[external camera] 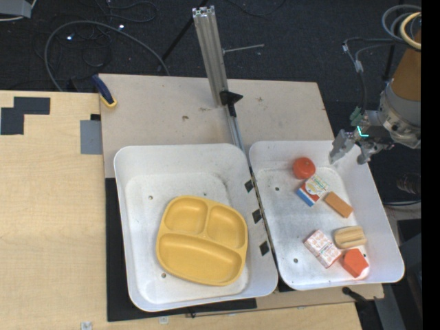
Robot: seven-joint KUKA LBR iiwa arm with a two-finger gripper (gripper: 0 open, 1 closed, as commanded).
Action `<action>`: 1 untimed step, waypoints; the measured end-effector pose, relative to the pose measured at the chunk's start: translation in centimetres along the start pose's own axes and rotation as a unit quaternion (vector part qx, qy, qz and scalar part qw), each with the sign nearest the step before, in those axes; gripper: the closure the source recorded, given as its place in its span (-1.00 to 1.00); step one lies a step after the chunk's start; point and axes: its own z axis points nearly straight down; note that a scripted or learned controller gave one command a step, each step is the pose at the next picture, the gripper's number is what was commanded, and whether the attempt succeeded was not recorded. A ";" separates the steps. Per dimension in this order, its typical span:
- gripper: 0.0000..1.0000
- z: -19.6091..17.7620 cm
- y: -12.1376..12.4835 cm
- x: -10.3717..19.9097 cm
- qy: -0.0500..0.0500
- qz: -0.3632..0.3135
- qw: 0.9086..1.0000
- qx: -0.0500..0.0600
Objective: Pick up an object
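Observation:
The right bin (289, 253) holds several small items: a red ball (304, 167), a small white and blue carton (313, 188), an orange-brown block (337, 203), a tan bun-shaped piece (349, 237), a pink checkered packet (322, 247) and a red-orange block (355, 262). My gripper (350, 148) hangs over the bin's far right corner, to the right of the red ball and above it. Its two fingers stand apart with nothing between them.
The left bin (137, 184) carries a yellow divided tray (203, 240). An upright aluminium post (212, 53) stands behind the bins, with a black bracket at its foot. Cables lie on the dark floor at the back. A wooden table surface lies to the left.

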 end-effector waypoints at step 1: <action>-1.00 -0.1 0.1 0.0 0.000 0.000 1.000 -0.001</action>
